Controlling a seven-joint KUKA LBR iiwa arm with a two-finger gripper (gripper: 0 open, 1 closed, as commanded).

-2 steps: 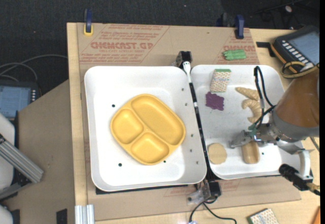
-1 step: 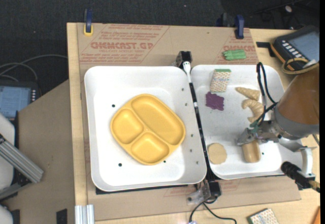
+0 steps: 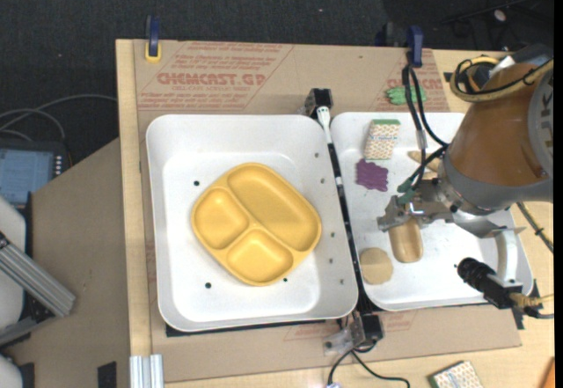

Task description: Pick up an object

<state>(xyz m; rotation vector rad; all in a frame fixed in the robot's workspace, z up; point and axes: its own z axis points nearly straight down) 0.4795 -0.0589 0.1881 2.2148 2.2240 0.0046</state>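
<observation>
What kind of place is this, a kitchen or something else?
Probably a robotics lab bench, not a kitchen: a grey and orange arm reaches over two white bins, a board is clamped down, and cables trail about.

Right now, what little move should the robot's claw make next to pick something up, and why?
Probably lower a little more onto the tan bread-shaped piece. The claw hangs right above that piece in the right bin, and the piece lies flat on the bin floor. The purple piece, the round tan piece and the speckled block sit farther off, so it is likely the easiest thing to reach.
</observation>
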